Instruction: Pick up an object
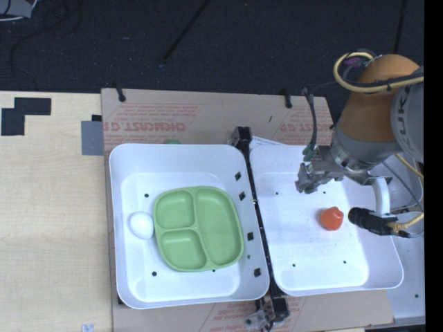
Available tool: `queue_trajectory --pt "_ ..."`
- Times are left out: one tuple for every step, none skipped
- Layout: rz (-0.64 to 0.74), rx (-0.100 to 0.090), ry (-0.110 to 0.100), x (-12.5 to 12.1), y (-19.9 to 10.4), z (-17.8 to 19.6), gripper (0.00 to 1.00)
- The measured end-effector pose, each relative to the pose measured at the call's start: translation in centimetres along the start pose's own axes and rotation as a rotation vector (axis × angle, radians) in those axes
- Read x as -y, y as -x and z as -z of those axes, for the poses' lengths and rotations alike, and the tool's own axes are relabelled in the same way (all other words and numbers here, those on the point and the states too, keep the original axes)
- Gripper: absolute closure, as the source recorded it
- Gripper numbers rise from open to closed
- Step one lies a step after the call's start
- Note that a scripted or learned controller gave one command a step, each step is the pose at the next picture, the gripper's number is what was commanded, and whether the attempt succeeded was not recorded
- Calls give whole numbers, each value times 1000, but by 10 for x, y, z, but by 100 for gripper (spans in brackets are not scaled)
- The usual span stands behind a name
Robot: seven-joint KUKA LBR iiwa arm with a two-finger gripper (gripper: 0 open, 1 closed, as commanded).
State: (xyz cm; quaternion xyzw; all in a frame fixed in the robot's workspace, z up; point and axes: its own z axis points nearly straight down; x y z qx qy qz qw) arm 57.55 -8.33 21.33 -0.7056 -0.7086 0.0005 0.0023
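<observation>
A small orange-red object (331, 218) lies on the floor of the right bin (297, 268), toward its right side. My gripper (307, 183) hangs over the same bin, up and to the left of the orange object and apart from it. Nothing shows between its tips. In the left bin (131, 164) lies a green divided plate (197, 227) with three compartments, and a white egg-like ball (141, 225) rests against the plate's left edge.
The two bins meet along a black divider (250, 206) running down the middle. A cardboard sheet (208, 120) lies under both bins. The bench's wooden top (48, 220) stretches to the left. The right bin's floor is bare around the orange object.
</observation>
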Motion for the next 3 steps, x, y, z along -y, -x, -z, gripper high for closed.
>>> queue_trajectory --pt "0 0 2 -1 -54 12 100" --pt "-1 1 2 -3 -103 18 100" --pt "0 1 -2 1 -163 9 100"
